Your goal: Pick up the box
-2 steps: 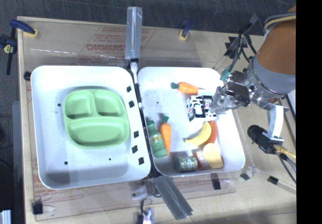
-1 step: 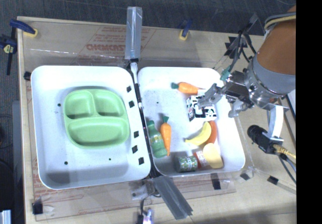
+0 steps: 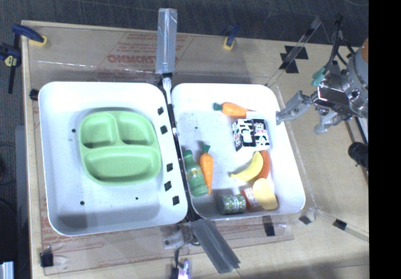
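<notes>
The box (image 3: 251, 133), white with black patches, lay flat in the upper right part of the right bin (image 3: 285, 146), near that bin's right wall. A carrot (image 3: 233, 109) lay just above it and a banana (image 3: 249, 168) just below, its tip nearly touching the box's lower edge. Bare white floor stayed open to the box's left, between it and a second carrot (image 3: 206, 168) and a green bottle (image 3: 195, 174) along the bin's left wall. A can (image 3: 233, 203) and a yellow piece (image 3: 265, 195) crowded the lower right corner.

The gripper (image 3: 307, 108) hung at the right of the frame, outside the bin, past its upper right corner and well apart from the box. Its 2 fingers stood apart with nothing between them.

The left bin (image 3: 56, 146) held 1 green tray (image 3: 119, 146) with 3 compartments, with bare floor all round it. Both bins sat on a wooden bench (image 3: 326, 209), and dark carpet showed across the top of the frame.
</notes>
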`<state>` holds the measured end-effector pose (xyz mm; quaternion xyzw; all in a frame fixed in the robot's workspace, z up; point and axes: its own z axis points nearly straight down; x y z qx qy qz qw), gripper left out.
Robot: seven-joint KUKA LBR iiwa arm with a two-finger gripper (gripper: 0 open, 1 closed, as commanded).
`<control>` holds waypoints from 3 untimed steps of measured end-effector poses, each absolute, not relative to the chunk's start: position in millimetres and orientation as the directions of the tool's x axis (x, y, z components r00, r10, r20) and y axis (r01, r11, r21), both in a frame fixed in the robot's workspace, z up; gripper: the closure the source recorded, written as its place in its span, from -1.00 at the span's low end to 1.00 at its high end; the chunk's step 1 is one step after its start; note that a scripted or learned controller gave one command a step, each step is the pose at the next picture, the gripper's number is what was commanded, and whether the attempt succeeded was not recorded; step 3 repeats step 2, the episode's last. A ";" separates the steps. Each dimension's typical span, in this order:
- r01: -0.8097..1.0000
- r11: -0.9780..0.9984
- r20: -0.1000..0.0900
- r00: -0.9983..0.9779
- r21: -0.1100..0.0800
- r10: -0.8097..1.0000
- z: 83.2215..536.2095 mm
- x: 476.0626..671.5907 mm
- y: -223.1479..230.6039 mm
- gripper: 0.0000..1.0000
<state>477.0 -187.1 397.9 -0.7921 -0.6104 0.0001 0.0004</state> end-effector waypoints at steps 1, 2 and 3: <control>0.970 -0.243 0.000 0.243 -0.004 0.970 280.8 487.0 -204.3 -1.00; 0.964 -0.264 -0.001 0.264 -0.006 0.964 208.1 512.4 -171.0 -1.00; 0.964 -0.264 -0.001 0.264 -0.006 0.964 208.1 512.4 -171.0 -1.00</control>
